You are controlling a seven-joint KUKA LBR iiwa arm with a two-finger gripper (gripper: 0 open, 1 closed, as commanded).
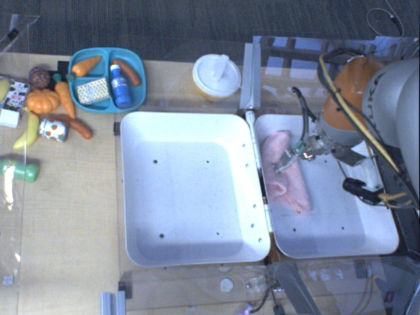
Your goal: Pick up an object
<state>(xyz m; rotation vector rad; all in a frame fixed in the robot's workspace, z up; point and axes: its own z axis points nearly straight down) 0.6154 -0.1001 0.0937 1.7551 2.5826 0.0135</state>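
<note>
A pale pink, soft, floppy object [287,174] lies along the left side of the right bin [341,235]. My gripper [289,159] reaches in from the right and sits low over the upper middle of this pink object, its fingertips touching or nearly touching it. The grey arm with its orange band [348,90] rises at the upper right behind the gripper. Nothing visibly lifts off the bin floor.
The left bin [190,189] sits beside the right one, a ridge between them. Left of the bins, a blue divided plate [105,81] and loose toy foods [46,110] lie on the bench. A white lidded cup [216,76] stands behind the bins. Cables hang at the right.
</note>
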